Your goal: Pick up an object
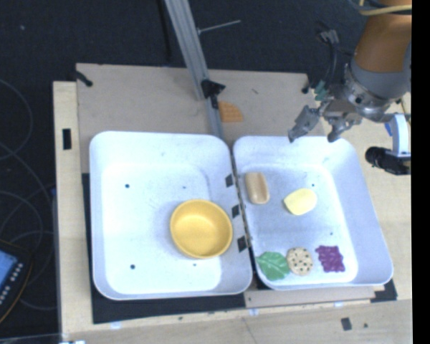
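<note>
while tool (320, 130) hangs w/ fingers spread, nothing held, over right bin's (369, 213) far rim, nearest target is yellow lump (299, 201) mid-bin. prob light, smooth, rounded, may slip; pinch across its short side. no labels or writing legible.

arm (383, 34): cut off at top | tablet (0, 278): cut off at left edge

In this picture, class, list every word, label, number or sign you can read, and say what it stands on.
None can be read.
The lit screen at the left edge: too blurred to tell if it shows text.
The yellow bowl, the cookie and both white bins: no lettering.
</note>
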`<action>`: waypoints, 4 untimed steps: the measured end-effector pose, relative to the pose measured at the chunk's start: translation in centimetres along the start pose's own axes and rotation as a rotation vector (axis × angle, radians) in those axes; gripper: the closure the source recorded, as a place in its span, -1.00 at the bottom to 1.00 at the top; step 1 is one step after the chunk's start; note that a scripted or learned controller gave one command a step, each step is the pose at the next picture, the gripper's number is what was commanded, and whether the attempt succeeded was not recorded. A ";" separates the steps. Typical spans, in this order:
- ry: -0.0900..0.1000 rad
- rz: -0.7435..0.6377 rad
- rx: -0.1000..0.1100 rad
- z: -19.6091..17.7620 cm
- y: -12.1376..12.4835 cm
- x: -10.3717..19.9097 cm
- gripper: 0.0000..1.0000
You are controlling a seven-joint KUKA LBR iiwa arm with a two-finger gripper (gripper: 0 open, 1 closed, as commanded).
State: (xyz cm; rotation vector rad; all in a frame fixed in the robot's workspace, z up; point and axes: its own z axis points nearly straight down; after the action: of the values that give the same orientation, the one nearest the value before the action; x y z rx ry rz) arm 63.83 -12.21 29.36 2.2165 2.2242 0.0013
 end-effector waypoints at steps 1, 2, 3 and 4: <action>0.000 0.000 0.000 0.0 0.0 0.0 -1.00; -0.002 0.004 0.005 4.4 -0.4 0.4 -1.00; -0.002 0.005 0.007 10.8 -0.5 -0.1 -1.00; -0.002 0.005 0.006 16.2 -1.3 -1.0 -1.00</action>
State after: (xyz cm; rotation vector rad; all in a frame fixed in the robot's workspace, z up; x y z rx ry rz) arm 62.57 -13.27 13.11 2.2242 2.2209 -0.0081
